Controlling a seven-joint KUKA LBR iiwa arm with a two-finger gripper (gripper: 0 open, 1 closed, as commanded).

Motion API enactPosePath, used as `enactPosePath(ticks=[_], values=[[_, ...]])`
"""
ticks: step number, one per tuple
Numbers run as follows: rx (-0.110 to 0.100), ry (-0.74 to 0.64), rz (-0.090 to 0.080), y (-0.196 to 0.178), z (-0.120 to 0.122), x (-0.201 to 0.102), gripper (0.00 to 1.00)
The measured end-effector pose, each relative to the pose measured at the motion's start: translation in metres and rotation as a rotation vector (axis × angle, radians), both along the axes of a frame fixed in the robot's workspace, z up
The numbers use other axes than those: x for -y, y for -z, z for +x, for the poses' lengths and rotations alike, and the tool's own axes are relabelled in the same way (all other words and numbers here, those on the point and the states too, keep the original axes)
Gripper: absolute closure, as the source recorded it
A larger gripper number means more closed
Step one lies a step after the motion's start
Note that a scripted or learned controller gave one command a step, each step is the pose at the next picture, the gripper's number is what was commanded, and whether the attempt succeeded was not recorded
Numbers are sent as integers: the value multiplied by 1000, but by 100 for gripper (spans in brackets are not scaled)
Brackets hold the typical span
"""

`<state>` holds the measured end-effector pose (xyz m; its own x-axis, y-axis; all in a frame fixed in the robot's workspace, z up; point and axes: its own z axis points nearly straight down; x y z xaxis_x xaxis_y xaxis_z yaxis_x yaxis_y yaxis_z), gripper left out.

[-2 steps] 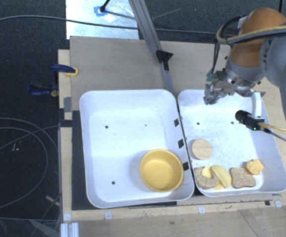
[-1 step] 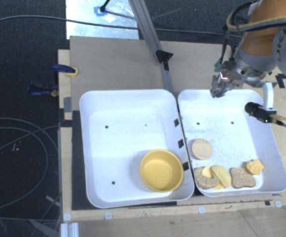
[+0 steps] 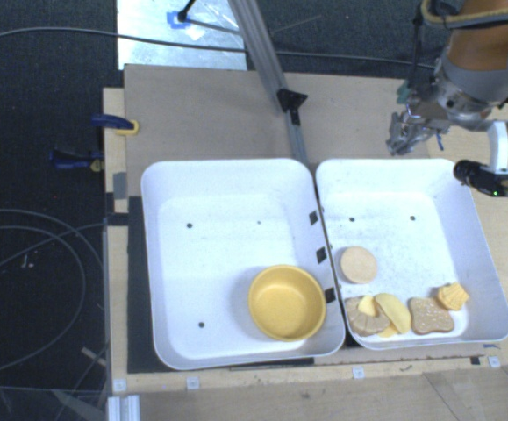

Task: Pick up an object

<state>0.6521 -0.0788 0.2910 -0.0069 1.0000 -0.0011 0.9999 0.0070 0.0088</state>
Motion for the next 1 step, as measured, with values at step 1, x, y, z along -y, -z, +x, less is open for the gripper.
enactPosePath(ticks=[1], values=[[-6,-3,2,9,0,-45,100]])
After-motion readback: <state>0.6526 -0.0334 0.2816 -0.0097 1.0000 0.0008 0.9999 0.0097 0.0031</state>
